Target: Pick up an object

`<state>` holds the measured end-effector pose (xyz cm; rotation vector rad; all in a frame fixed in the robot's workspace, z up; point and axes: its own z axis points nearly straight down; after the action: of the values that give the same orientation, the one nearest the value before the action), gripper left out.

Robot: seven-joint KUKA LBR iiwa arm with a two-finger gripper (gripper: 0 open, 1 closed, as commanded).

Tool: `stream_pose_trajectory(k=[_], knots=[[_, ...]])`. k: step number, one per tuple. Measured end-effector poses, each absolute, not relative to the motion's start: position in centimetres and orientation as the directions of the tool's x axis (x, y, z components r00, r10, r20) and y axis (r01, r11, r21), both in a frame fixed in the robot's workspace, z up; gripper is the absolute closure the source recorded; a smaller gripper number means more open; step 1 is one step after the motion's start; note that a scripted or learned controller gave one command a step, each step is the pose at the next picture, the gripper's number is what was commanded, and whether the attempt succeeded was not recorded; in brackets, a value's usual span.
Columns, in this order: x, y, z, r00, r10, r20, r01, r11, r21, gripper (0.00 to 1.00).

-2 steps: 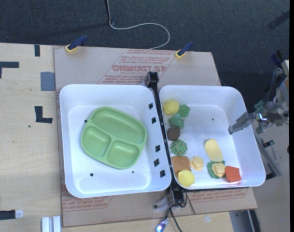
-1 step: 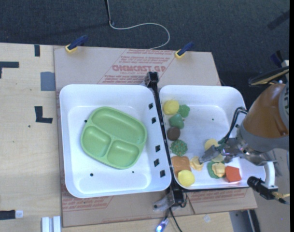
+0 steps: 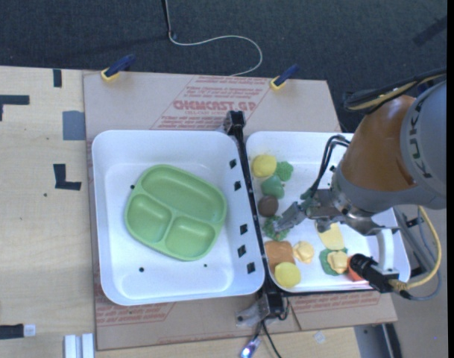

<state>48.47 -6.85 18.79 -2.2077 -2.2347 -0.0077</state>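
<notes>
The end effector (image 3: 286, 218) sits low in the right bin (image 3: 316, 142), in the lower right part of the frame, right among the toy food. I cannot tell if it is gripping anything.

The closest thing to grab looks like the small brown ball (image 3: 268, 205), just up and to the left of the tip and almost touching it. The orange block (image 3: 278, 252) lies just below the tip. A yellow ball (image 3: 263, 165) is farther up.

The green plate (image 3: 174, 212) rests alone in the left bin (image 3: 107, 200), well apart.
</notes>
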Motion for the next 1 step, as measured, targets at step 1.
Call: stream_pose_trajectory(k=[1], knots=[[48.27,-7.46,19.33,-0.003,1.0,0.001,1.0,0.003,-0.005,1.0]])
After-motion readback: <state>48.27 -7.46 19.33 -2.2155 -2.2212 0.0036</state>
